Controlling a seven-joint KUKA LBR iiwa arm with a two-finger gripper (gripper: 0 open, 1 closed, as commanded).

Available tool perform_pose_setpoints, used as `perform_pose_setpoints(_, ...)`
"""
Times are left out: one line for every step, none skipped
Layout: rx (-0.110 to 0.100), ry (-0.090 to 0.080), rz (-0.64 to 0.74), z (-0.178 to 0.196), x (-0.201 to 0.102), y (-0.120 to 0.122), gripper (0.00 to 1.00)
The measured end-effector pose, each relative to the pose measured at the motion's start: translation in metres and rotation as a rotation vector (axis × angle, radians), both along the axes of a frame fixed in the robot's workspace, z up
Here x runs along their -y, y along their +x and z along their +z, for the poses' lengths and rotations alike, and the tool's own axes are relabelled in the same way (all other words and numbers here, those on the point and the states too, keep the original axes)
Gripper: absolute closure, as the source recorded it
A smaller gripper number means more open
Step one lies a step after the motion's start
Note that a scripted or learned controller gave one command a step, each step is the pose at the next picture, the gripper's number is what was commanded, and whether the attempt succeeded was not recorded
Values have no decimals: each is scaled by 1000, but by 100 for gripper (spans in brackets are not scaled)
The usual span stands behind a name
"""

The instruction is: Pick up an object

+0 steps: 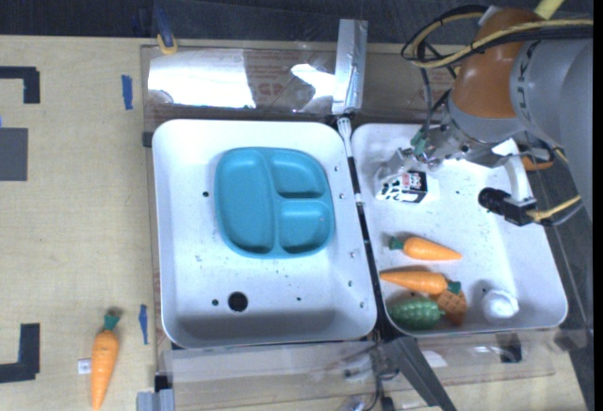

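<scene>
My gripper (421,151) reaches down into the far left part of the right bin (542,258), under the arm's orange band. Just below it lies a small black-and-white toy (403,186), close to the gripper's tip; I cannot tell whether they touch. Further toward the front lie two orange carrots (426,249) (415,281), one behind the other. At the front edge sit a green knobbly piece (415,312), a small orange-brown piece (453,303) and a white rounded object (500,305).
The left bin (179,287) holds a blue divided plate (274,200) and a small dark spot near its front. Another carrot (103,357) lies on the wooden bench at the front left. Cables loop over the arm at the back right.
</scene>
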State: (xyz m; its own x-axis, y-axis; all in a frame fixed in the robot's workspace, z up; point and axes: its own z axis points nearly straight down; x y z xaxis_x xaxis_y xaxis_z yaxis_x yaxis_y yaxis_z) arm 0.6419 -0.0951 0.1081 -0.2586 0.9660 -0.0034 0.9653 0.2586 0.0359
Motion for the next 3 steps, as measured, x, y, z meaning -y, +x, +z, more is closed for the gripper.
perform_pose_setpoints(19, -4, -70, 1, 6, -30, 0)
perform_pose_setpoints(0, 14, -486, -1, 1, -17, 0)
perform_pose_setpoints(19, 11, -426, 0, 7, -44, 0)
